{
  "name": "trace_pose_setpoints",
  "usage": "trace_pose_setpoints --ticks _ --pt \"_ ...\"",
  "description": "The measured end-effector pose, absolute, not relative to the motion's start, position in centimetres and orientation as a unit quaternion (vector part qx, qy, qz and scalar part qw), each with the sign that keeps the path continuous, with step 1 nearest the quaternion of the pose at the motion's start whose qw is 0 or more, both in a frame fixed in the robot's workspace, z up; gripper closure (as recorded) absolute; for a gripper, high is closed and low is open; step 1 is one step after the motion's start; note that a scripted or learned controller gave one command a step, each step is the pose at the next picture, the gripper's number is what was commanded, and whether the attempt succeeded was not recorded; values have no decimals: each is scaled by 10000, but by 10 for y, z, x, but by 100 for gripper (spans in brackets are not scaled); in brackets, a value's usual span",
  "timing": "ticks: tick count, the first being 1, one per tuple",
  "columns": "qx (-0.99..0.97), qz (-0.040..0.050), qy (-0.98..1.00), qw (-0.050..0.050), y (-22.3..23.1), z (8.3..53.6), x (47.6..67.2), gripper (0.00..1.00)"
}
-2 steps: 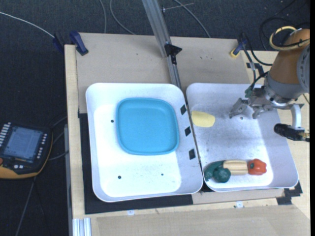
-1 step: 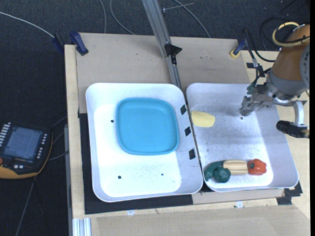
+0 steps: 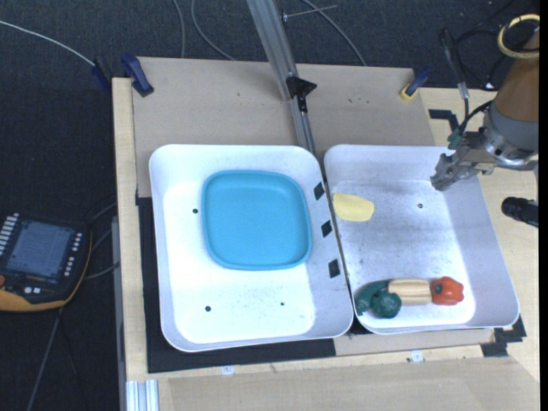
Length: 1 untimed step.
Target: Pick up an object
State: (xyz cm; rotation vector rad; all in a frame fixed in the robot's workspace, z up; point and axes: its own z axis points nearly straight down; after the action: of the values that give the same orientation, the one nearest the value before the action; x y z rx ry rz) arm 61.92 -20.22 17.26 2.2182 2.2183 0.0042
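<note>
Pincer [image 3: 447,176], its opening unreadable and nothing seen held, hovers at the right bin's [image 3: 402,229] far edge, so a descent risks clipping the rim.

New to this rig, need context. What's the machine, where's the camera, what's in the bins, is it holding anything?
One fixed camera looks down at a slant on a bench with two white bins. The grey robot arm reaches in from the right; its gripper hangs over the right bin's far corner, and nothing shows in it. The left bin holds a blue plate. The right bin holds a yellow piece near its left wall and, along the near edge, a green item, a tan one and a red one.
</note>
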Motion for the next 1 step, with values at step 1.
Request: trace_pose_setpoints --ticks 1 --pt "7070 10 7072 17 -202 208 620 100"
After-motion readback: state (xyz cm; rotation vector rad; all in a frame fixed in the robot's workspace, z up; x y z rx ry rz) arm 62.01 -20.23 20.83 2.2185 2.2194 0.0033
